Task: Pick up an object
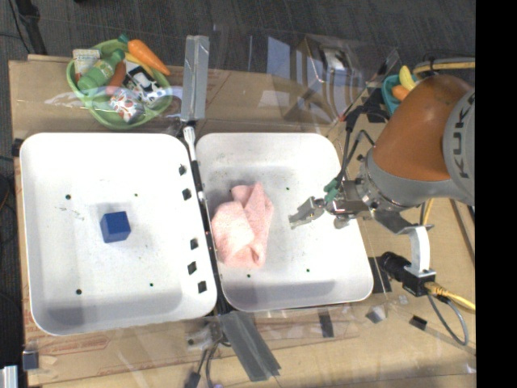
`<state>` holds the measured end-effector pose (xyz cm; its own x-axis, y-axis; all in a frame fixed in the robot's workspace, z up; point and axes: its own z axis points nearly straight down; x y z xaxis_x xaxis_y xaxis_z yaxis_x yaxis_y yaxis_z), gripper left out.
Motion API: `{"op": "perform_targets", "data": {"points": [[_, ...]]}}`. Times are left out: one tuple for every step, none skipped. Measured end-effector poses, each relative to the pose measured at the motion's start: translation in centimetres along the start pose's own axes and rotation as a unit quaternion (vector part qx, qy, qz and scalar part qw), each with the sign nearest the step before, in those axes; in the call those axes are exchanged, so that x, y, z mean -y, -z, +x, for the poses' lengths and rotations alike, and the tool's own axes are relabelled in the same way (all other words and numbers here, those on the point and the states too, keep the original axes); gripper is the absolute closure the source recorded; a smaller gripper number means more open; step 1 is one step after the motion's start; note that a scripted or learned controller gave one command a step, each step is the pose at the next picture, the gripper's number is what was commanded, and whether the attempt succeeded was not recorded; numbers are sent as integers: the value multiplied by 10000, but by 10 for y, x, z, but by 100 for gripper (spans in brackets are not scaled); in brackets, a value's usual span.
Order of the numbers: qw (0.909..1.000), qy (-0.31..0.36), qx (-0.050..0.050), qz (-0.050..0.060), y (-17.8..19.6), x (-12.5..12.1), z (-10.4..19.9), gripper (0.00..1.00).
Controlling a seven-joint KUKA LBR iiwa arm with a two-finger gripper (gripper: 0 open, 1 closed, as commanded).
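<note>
From the camera view you see a pink cloth [240, 223] crumpled in the right bin [323, 291], against its left wall. Your gripper [308, 212] hovers just right of the cloth, holding nothing; I cannot tell its spread. A blue cube [115, 225] sits well left of the cloth.

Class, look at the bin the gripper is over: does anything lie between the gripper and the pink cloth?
Nothing visible does. The gripper is over the right bin, to the right of the pink cloth, and between them there is bare white bin floor. The blue cube lies in the left bin, beyond the divider.
</note>
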<state>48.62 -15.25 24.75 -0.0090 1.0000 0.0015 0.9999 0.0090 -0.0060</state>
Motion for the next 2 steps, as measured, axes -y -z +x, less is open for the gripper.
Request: {"op": "perform_targets", "data": {"points": [[10000, -69, 5, 5, -77, -51, 62, 0], [9997, 238, 6, -18, -156, -108, 25, 0]]}}
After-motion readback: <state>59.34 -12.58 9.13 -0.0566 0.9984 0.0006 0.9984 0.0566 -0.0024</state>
